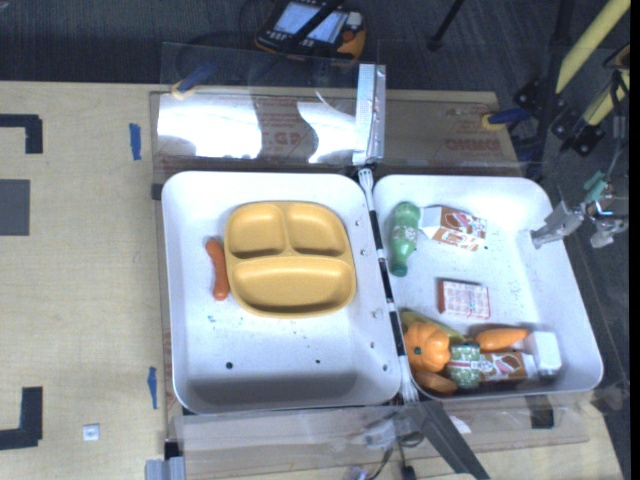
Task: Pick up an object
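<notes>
camera view: gripper [578, 218] at the right bin's [520, 193] far right rim, nothing visibly between its fingers; open or closed impossible to tell. nearest, left of it: a small carton [455, 226], then a green bottle [402, 236]. further toward the near edge: a patterned packet [463, 297], a pumpkin [427, 343], a carrot [503, 338]. left bin [190, 268]: yellow tray [290, 258], orange sausage [218, 268] beside it.

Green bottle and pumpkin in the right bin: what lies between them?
Camera view: only bare white bin floor lies between the green bottle and the pumpkin. The small red-patterned card sits off to the right of that stretch.
</notes>
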